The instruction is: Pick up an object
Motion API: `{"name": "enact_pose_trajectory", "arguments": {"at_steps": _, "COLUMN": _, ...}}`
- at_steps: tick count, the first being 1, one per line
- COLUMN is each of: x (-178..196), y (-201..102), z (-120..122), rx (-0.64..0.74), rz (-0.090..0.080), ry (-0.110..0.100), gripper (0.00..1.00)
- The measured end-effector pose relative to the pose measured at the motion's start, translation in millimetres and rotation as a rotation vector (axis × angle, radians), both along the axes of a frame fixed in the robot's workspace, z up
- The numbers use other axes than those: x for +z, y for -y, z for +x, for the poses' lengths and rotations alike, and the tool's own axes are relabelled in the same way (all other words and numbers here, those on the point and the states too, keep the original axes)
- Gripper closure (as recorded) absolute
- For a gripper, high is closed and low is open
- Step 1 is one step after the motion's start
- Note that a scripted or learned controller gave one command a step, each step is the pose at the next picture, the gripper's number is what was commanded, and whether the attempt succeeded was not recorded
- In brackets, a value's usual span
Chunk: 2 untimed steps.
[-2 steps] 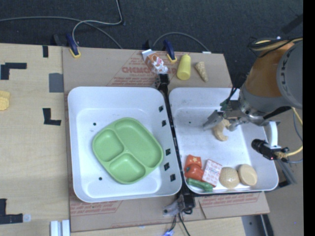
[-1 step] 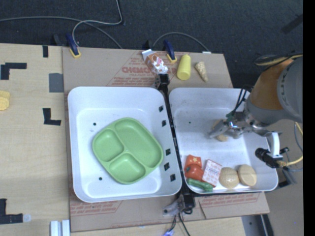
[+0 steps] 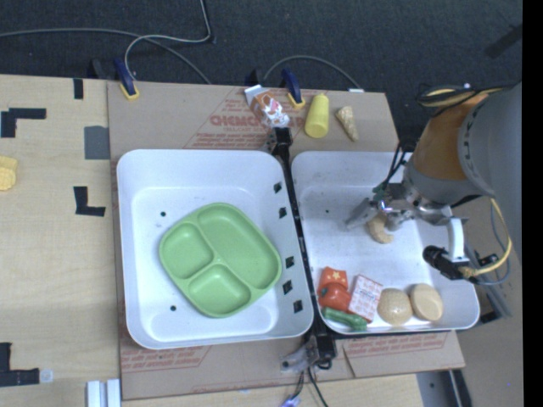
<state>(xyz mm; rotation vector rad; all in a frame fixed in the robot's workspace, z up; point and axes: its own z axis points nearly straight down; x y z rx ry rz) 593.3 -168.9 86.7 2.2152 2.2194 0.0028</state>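
My gripper hangs low over the middle of the right bin, reaching in from the right. A small tan, rounded object lies directly under it, touching or almost touching the gripper; I cannot tell whether it is gripped. Along the bin's front wall lie a red vegetable-like piece, a red and white packet, a green piece and two tan rolls.
The left bin holds a green divided plate. Behind the bins on the cardboard lie a yellow bottle, a tan cone and a small carton. A black cable runs beside the wrist.
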Motion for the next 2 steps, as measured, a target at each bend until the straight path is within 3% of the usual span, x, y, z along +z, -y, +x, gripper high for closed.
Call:
{"name": "enact_pose_trajectory", "arguments": {"at_steps": 1, "x": 10, "y": 0, "z": 0, "rx": 0.0, "rz": -0.002, "ry": 0.002, "gripper": 1.0}}
{"name": "enact_pose_trajectory", "arguments": {"at_steps": 2, "x": 98, "y": -78, "z": -15, "rx": 0.001, "rz": 0.003, "ry": -0.006, "gripper": 1.0}}
